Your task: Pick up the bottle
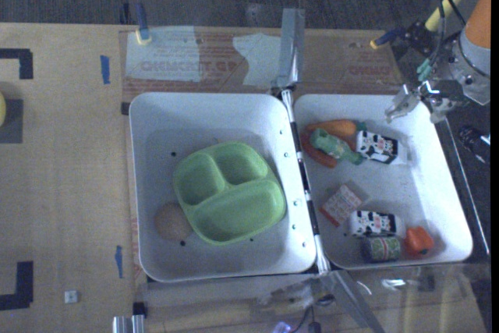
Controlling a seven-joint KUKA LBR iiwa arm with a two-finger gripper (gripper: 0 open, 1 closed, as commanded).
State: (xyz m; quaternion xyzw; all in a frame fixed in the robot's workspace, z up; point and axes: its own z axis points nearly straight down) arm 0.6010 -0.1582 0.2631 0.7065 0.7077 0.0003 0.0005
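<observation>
The gripper (417, 101) hangs over the far right corner of the right bin (456, 191), its two pale fingers (399, 105) spread apart with nothing between them. It sits at the rim, clear of the pile, so nothing is touched yet.

And there's the target: the green bottle (335, 146) lies on its side in the far left part of that bin, tilted across the floor, with its neck toward the bin's middle. It rests right against an orange carrot-shaped toy (334, 129), and a small cow-print carton (376, 147) sits just beside its neck end. Tight company! That crowding looks like the reason the claw waits off to the side; a straight drop would likely land on a neighbour.

Further out, a pink-and-white packet (341, 203) lies mid-bin, with a second cow-print carton (371, 223), a green can (381, 248) and a small orange piece (419, 239) grouped along the near wall. The right side of the bin floor, below the gripper, is bare, so that's the open lane in.

Across the divider, the left bin (148, 168) holds a green divided plate (228, 191) with a tan ball (172, 221) touching its near left edge, well out of play.

The bottle's side facing the divider wall has a little free floor, probably the best gap for a finger.
</observation>
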